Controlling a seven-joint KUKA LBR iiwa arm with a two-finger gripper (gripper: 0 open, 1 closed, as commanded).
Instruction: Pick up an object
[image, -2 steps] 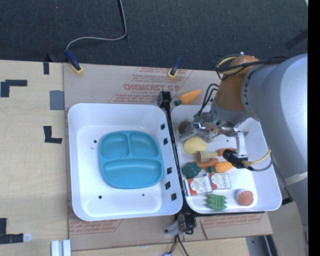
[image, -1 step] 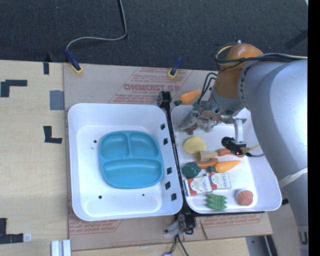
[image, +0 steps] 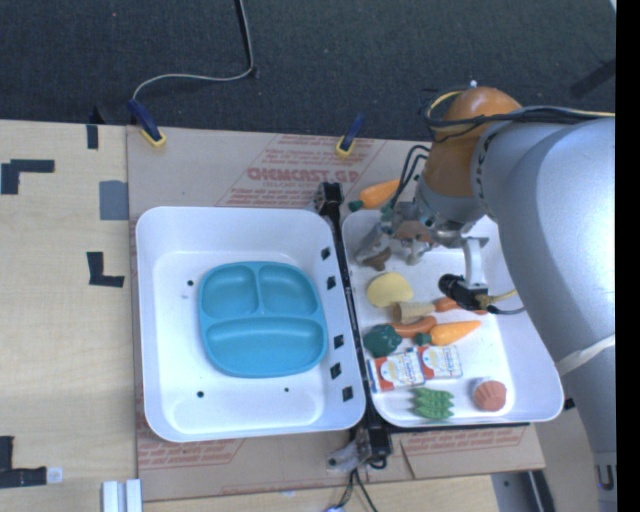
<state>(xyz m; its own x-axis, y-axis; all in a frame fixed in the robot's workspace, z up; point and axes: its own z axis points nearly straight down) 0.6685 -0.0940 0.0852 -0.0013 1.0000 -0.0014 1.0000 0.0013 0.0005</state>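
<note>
The gripper (image: 395, 240) hung over the right bin's (image: 520, 385) far corner; I couldn't tell its state. Toy food crowded below: a yellow piece (image: 388, 290), carrot (image: 455, 331), carton (image: 415, 368). A blue divided plate (image: 263, 317) filled the left bin (image: 165, 300).

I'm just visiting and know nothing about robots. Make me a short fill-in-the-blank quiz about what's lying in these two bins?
The divided plate in the left bin is coloured ____.
The plate has ____ compartments.
The gripper hangs over the ____ bin.
The toy carrot is coloured ____.

Missing words: blue; three; right; orange
</note>
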